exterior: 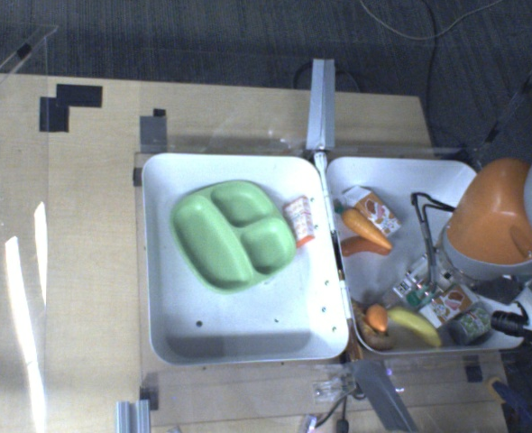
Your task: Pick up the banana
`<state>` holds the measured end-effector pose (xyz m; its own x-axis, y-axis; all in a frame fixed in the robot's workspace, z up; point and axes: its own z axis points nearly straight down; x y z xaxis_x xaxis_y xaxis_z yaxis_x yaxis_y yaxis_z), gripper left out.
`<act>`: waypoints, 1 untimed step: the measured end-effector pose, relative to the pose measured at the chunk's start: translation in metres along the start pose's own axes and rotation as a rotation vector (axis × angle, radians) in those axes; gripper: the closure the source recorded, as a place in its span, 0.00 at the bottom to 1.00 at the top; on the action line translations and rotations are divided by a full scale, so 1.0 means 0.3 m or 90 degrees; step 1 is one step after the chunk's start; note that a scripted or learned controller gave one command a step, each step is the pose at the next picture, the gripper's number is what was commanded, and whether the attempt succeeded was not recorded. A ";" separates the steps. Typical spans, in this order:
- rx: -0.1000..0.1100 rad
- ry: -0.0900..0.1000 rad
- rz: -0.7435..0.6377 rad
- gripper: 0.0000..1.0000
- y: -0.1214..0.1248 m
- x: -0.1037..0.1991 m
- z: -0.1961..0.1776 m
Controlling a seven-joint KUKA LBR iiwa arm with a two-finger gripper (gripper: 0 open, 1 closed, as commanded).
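Observation:
The banana [416,327] is yellow and lies flat near the front wall of the right bin [446,171], slanting from upper left to lower right. My gripper [416,286] hangs just above and behind it, below the arm's orange band [493,213]. Nothing is visibly lifted by the gripper, and the banana rests on the bin floor.
Beside the banana sit a small orange fruit [376,317], a red-and-white carton [449,304] and a dark can [472,326]. A carrot [366,225] and another carton [375,209] lie at the bin's back left. The left bin [239,336] holds a green divided plate [233,234] and a small packet [300,221].

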<state>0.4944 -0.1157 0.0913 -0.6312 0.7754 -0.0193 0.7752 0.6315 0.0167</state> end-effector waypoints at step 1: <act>-0.002 0.002 0.000 1.00 0.009 0.003 -0.036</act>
<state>0.4957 -0.1133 0.1023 -0.6318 0.7749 -0.0165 0.7747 0.6320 0.0202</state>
